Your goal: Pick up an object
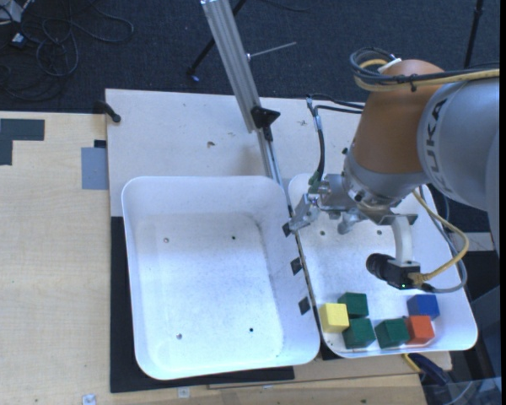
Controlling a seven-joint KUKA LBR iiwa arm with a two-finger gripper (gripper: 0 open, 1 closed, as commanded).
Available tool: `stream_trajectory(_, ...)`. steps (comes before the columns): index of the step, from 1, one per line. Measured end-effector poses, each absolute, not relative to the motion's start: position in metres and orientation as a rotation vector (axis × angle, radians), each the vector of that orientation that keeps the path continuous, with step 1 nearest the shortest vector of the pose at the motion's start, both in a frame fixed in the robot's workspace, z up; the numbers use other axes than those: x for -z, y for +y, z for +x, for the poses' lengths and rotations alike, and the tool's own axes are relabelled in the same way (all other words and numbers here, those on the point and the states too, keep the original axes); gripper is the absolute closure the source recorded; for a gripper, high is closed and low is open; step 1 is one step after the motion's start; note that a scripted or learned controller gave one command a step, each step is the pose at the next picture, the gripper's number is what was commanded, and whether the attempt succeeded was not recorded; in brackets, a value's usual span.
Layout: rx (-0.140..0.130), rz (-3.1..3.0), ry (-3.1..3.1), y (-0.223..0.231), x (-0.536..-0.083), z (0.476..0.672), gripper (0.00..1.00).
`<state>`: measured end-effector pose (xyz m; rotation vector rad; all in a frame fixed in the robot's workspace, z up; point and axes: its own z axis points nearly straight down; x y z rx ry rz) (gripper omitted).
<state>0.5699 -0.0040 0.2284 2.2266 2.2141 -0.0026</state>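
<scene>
Near the right bin's front edge, blocks (379, 319) cluster without shared orientation.

There is one camera, fixed high above the table (42, 251), and it looks down at a slant. It stands far enough back to take in both white bins: the left bin (143, 226) lies near the middle of the frame and the right bin (455, 332) toward the lower right. The arm (430, 133) comes in from the right side and looks large, because it is closer to the lens. The top of the frame shows dark floor (135, 32) with cables beyond the table.
</scene>
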Motion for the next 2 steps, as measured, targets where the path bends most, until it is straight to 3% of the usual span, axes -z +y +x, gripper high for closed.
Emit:
stream_trajectory(1,-0.006,2.218,2.219,-0.004,-0.318,0.554,0.0)
stream_trajectory(2,0.011,2.23,2.221,-0.07,-0.185,0.608,0.0)
